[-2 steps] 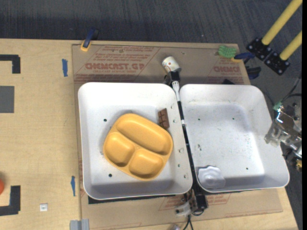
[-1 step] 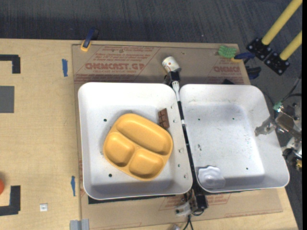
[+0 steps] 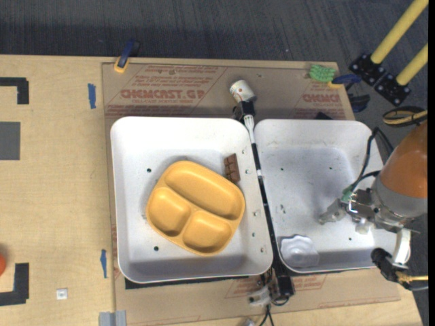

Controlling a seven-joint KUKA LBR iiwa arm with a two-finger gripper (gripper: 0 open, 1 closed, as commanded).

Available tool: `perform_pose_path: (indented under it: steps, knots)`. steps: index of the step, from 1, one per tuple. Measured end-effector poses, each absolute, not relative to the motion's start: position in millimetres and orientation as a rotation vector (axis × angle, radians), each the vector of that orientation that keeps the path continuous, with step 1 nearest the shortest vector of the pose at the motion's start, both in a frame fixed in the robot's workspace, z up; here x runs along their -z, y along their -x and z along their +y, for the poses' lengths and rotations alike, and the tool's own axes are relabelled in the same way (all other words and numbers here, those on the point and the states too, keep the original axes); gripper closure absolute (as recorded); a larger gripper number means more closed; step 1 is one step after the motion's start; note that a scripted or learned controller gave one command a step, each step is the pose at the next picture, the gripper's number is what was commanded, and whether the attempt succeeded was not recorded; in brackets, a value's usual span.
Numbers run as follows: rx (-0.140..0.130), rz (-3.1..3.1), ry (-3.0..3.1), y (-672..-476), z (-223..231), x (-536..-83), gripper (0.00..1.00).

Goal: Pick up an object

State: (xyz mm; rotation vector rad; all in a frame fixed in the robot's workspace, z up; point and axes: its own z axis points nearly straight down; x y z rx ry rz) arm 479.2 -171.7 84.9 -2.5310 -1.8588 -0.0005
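The pincer (image 3: 334,212) hangs low over the right bin (image 3: 306,148), pointing left, likely so it can reach down for something, and I cannot tell how it is set. A clear plastic cup (image 3: 299,250) lies in that bin just below and left of the pincer, not touching it. The yellow tray (image 3: 196,206) and a small brown block (image 3: 231,168) sit in the left bin (image 3: 136,182), far to the pincer's left.

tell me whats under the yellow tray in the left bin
The yellow tray lies flat on the left bin floor. A brown block pokes out at its upper right edge. Anything else beneath is covered.
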Motion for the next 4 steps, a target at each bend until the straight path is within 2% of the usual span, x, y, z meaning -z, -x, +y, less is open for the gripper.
perform_pose_path:
  steps: [1,2,3,4]
  knots:
    - [0.002,-2.361,2.076,-529.6,-186,-85,0.00]
    - [0.004,-2.471,1.946,-547.9,-132,-86,0.00]
    - [0.003,-2.344,2.094,-596.1,-100,-86,0.00]
    - [0.006,-2.348,2.094,-597.0,-99,-96,1.00]
